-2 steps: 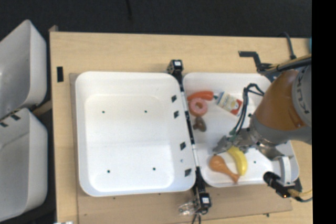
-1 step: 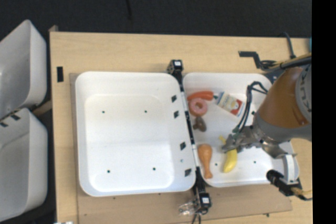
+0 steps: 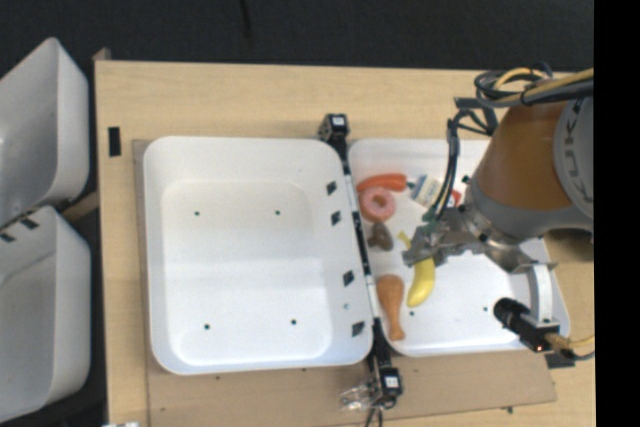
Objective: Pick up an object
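Wooden bench (image 3: pixel 250 100) — right bin (image 3: pixel 470 335): banana (image 3: pixel 422 285) just below fingers (image 3: pixel 428 250) — spread unclear.

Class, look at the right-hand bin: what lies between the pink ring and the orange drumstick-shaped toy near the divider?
In the camera view, a small dark brown object lies between the pink ring and the orange drumstick-shaped toy; bare white bin floor fills the rest.

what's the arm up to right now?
The grey KUKA arm with the orange band reaches into the right white bin, its gripper low over the yellow banana. Whether it holds anything is unclear. Nearby lie a pink ring-shaped donut toy, an orange-red carrot-like piece, and an orange drumstick-shaped toy. The left white bin sits alongside.
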Controlling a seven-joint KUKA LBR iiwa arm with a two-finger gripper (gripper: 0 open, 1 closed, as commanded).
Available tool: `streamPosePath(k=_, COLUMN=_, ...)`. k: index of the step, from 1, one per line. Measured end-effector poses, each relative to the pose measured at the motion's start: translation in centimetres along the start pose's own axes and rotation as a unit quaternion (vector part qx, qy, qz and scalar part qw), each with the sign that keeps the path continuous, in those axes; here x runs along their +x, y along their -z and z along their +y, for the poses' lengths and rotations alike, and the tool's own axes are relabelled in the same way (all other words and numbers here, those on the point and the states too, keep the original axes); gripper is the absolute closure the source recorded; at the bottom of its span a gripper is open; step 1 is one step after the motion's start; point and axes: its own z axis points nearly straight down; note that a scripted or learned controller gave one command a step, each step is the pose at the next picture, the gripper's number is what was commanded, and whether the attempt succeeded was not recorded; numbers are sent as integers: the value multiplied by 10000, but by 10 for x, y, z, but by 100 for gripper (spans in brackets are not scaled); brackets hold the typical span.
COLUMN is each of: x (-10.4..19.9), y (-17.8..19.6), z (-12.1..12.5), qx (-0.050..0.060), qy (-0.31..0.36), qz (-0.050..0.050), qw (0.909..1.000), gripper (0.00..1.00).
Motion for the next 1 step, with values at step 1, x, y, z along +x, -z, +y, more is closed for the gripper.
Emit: streamPosePath(k=1, x=62, y=-6, z=50, qx=29, qy=1, qz=7, qw=10000, gripper=100)
